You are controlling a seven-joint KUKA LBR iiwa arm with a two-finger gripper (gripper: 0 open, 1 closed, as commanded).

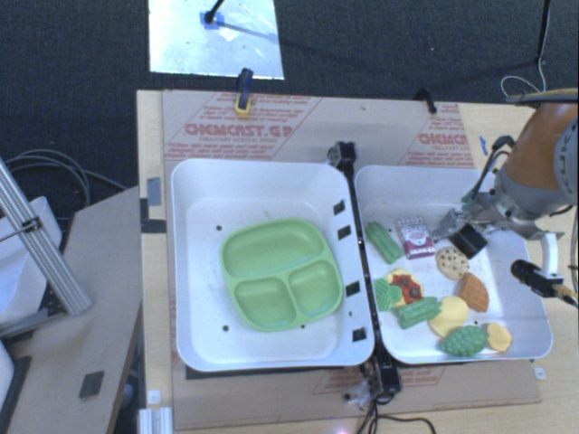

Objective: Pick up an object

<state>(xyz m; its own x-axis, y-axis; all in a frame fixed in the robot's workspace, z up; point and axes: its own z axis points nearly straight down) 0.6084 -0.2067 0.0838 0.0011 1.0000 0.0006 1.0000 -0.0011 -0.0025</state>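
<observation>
The right bin point(398, 188) holds several toy foods. Among them are a green pickle point(383, 242), a pink packet point(415, 237), a speckled cookie point(450, 262), a brown bread piece point(472, 291), a pizza slice point(404, 287), a second green pickle point(416, 313), a yellow lemon point(450, 316), a bumpy green piece point(463, 340) and a yellow-orange piece point(497, 336). My gripper point(461, 233) hangs low over this bin, just right of the pink packet and above the cookie. I see nothing held in it.
In the left bin point(208, 188) lies a green divided tray point(280, 272). The arm's orange band point(538, 147) enters from the right over the right bin's far corner. A black part point(536, 278) sticks out near that bin's right wall.
</observation>
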